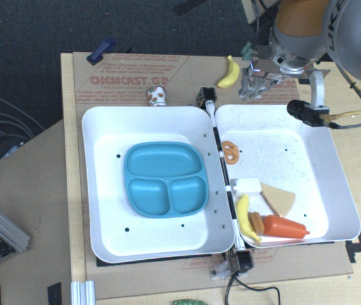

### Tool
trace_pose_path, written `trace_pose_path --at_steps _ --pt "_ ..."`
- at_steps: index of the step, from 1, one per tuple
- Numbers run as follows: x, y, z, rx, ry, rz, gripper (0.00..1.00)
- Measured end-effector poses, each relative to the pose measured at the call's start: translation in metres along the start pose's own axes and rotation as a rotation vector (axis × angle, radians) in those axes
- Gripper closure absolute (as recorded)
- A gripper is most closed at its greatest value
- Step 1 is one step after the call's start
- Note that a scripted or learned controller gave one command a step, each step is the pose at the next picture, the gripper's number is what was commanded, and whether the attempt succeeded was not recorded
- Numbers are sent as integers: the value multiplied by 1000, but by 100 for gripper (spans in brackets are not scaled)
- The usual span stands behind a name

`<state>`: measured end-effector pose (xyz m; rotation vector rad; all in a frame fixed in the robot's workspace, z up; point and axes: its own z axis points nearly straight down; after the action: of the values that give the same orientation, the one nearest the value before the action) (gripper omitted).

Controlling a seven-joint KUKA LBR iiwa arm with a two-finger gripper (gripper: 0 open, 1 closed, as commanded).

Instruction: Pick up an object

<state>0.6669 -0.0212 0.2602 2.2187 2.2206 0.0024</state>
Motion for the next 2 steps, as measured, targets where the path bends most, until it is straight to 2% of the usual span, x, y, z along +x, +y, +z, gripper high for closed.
trace_pose_path --at_steps 1,2 --pt "6 0 -3 0 0 0 100" --pt "22 -14 25 6 1 0 100"
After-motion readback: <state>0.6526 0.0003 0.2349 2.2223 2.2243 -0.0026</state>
